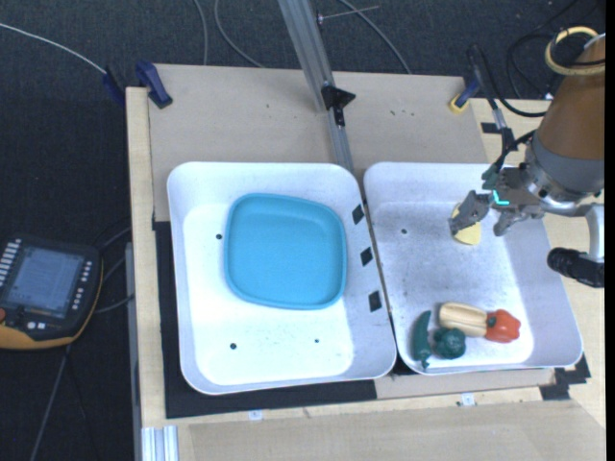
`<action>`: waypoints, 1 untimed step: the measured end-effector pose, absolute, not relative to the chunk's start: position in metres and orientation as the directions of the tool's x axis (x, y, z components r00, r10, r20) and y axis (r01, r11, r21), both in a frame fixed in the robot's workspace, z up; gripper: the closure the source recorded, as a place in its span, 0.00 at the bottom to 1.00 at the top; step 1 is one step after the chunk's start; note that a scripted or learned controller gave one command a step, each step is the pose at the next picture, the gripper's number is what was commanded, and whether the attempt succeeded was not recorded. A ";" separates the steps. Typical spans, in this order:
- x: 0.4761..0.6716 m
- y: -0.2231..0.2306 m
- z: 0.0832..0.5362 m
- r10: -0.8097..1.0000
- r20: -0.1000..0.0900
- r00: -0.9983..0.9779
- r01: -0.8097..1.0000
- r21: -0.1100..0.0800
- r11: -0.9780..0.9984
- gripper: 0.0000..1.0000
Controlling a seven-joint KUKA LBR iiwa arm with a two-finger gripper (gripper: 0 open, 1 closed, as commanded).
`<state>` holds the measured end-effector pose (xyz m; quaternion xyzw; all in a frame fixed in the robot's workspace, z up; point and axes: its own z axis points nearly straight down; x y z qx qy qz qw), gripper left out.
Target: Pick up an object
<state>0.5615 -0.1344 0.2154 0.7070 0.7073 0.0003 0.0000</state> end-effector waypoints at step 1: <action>0.561 -0.134 0.215 1.000 0.000 0.000 1.000 0.000 0.000 0.00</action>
